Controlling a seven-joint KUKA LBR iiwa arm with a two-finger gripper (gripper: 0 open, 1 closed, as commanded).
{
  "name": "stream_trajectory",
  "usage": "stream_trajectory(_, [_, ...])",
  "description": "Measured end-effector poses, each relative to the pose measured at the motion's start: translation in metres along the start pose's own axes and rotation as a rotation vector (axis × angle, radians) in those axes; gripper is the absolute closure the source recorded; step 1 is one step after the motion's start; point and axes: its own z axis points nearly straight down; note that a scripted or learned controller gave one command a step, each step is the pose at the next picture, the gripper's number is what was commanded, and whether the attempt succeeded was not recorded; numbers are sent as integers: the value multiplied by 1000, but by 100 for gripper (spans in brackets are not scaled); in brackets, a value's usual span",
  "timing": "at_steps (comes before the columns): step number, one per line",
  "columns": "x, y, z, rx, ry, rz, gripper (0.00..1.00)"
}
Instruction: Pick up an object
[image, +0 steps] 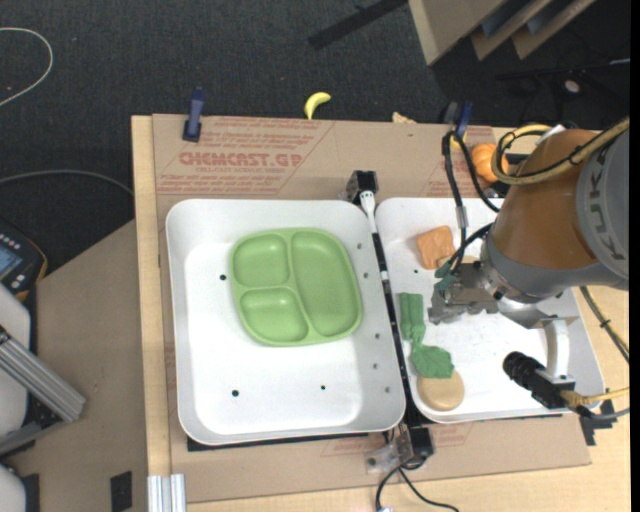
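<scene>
In the right bin (470, 403) lie an orange block (435, 246) near the back, a long green piece (411, 316) along the left wall, a crumpled green thing (432, 360) below it, and a tan round thing (440, 391) at the front left corner. My gripper (446, 303) hangs over the middle of this bin, just right of the long green piece and below the orange block. Nothing shows between its tips, and the arm hides much of the bin's right side.
The left bin (200, 370) holds a green divided plate (296, 286). A yellow banana-shaped thing (317, 102) and a blue clamp (193, 116) sit at the bench's far edge. Cardboard (250, 160) lies under both bins.
</scene>
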Motion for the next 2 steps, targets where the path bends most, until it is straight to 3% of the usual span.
stream_trajectory(1, [66,11,5,5,0,-1,100])
stream_trajectory(2, [66,43,-175,-16,0,3,100])
